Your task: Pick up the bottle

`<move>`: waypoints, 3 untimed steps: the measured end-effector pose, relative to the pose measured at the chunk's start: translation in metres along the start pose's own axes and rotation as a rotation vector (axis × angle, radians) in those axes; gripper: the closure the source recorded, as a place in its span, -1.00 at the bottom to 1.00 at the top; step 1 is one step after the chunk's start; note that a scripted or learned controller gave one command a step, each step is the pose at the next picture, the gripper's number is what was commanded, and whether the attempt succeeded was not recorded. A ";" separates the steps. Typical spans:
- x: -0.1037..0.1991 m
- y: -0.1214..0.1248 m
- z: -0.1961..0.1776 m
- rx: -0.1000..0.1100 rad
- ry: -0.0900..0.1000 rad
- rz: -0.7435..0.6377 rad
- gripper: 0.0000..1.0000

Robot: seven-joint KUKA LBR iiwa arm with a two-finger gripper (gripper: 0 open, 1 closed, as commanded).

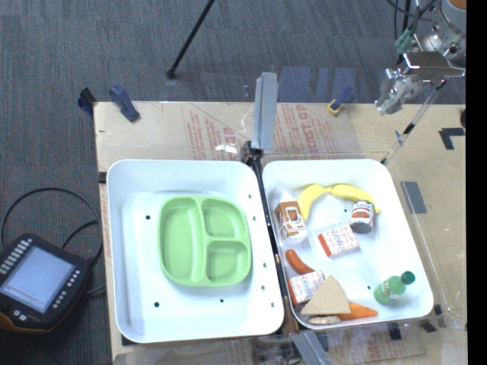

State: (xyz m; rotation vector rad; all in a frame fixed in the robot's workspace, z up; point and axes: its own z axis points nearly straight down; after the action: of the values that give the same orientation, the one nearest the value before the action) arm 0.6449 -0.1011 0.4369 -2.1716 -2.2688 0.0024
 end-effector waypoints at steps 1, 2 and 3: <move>-0.041 -0.061 0.000 0.000 0.000 -0.123 1.00; -0.081 -0.127 0.001 -0.001 0.000 -0.145 1.00; -0.091 -0.147 0.001 0.000 0.001 -0.097 1.00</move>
State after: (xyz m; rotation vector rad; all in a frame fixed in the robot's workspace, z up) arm 0.5018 -0.1980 0.4365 -2.0584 -2.3707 0.0018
